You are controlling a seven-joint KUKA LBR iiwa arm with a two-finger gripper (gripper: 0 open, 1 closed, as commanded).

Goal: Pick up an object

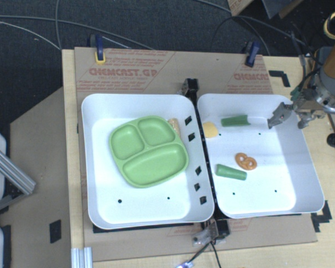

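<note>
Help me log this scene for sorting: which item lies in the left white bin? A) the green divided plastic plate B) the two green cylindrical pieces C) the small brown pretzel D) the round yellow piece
A: the green divided plastic plate lies in the left white bin, while the small brown pretzel sits in the right white bin.

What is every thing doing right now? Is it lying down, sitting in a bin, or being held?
Green plate: lying flat in the left bin, right way up.
Upper green stick: lying in the right bin, not held.
Lower green stick: lying in the right bin, not held.
Pretzel: lying flat between the two sticks.
Yellow piece: lying by the right bin's left wall.
Gripper: open, over the right bin's upper right corner, holding nothing.
</note>
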